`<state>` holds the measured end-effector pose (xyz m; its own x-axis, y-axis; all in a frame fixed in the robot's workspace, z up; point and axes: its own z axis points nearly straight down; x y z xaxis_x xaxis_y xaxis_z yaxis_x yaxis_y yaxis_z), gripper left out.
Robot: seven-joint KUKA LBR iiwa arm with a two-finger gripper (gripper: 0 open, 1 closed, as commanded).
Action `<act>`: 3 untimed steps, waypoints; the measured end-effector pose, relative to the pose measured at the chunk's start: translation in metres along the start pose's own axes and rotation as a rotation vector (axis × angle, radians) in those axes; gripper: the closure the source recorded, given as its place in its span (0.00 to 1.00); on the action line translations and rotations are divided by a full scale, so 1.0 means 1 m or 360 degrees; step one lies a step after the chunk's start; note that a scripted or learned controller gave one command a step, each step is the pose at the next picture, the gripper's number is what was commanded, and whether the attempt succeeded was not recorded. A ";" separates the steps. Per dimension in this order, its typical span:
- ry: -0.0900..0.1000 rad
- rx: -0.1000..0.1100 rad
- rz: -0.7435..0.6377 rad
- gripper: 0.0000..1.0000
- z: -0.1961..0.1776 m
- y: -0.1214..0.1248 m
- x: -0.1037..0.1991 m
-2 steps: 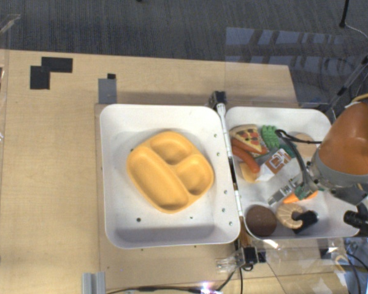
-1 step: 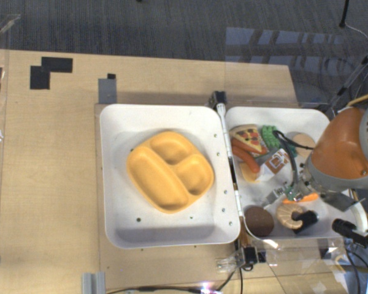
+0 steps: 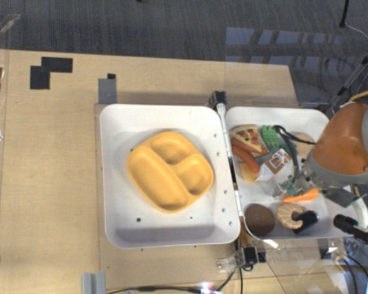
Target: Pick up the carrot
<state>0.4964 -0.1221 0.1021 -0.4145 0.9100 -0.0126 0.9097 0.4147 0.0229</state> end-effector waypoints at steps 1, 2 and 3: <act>0.0001 0.0001 0.0000 0.00 0.000 0.000 0.000; 0.0012 0.0009 -0.0520 0.00 0.012 -0.007 -0.007; 0.0004 -0.0003 -0.0524 1.00 0.000 -0.003 -0.008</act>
<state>0.4967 -0.1303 0.1022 -0.6863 0.7271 -0.0172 0.7268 0.6865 0.0196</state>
